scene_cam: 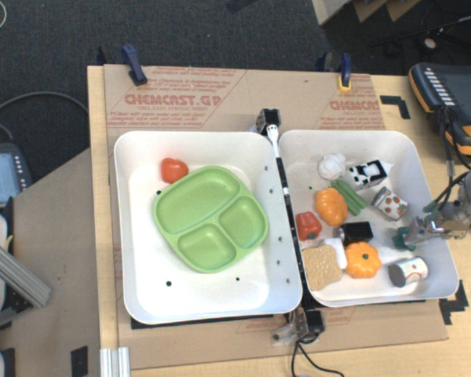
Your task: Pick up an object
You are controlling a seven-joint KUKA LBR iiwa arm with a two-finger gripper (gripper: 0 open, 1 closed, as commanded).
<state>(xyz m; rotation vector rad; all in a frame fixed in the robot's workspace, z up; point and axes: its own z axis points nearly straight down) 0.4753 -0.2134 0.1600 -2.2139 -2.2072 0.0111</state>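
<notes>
The right bin (424, 171) holds several small items: an orange pumpkin (363, 261), an orange pepper (331, 206), a red piece (308, 225), a tan bread slice (323, 266), a black block (355, 232), a black-and-white cow toy (367, 174), a white crumpled piece (331, 166), a green stick (348, 197), a spotted cup (390, 204), a white mug (408, 272) and a small teal piece (404, 238). My gripper (439, 225) appears as a faint, blurred shape over this bin's right rim, just right of the teal piece.
In the left bin (133, 234), a green divided plate (212, 220) lies beside a red tomato (173, 170) at its upper left. A black-and-white strip (281, 183) runs between the bins. Clamps (133, 63) hold the board at the back.
</notes>
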